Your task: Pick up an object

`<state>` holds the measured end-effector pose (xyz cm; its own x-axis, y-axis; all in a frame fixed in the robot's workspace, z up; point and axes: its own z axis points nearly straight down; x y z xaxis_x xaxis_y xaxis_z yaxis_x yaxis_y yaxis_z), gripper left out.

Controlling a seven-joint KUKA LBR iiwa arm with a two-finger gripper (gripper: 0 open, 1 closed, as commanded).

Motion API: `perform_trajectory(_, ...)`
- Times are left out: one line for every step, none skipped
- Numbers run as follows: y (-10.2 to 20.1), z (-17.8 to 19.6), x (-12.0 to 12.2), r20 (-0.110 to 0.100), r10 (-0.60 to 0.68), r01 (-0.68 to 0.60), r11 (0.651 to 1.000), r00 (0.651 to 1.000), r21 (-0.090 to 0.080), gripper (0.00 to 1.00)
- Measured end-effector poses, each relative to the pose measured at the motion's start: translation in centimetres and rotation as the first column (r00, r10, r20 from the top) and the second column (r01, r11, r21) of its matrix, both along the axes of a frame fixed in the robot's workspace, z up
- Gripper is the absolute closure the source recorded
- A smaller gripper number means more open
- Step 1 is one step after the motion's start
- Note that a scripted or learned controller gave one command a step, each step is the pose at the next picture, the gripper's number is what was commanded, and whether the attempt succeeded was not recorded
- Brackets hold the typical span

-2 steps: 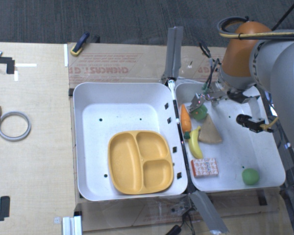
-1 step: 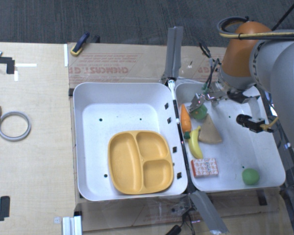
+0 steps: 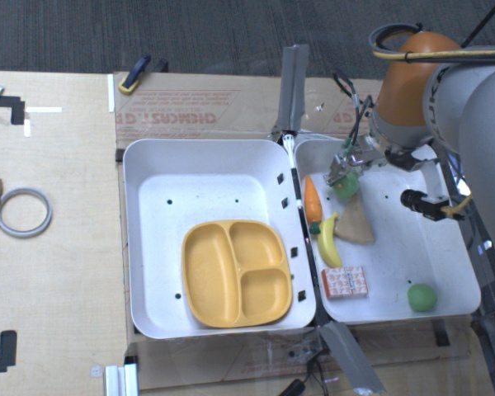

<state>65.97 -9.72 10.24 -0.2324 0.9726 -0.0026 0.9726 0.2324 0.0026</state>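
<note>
Camera view: gripper [image 3: 345,170] is low in the right bin [image 3: 445,304], at its back-left corner, right over a green object [image 3: 346,187]. Can't tell if the object is gripped, or how the gripper is set. Carrot [image 3: 313,200], banana [image 3: 327,239], tan piece [image 3: 355,223], small box [image 3: 344,282] and green ball [image 3: 421,297] lie loose. Left bin [image 3: 148,172] holds a yellow divided plate [image 3: 235,272]. Judgement: at the grasp stage, nothing lifted yet.
</note>
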Motion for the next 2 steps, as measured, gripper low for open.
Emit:
perform_trajectory(7.7, 8.9, -0.1, -0.003, -0.121, 0.121, 0.993, 0.993, 0.001, 1.0)
perform_trajectory(9.4, 17.2, -1.8, -0.004, -0.158, 0.158, 0.987, 0.987, 0.0, 1.0)
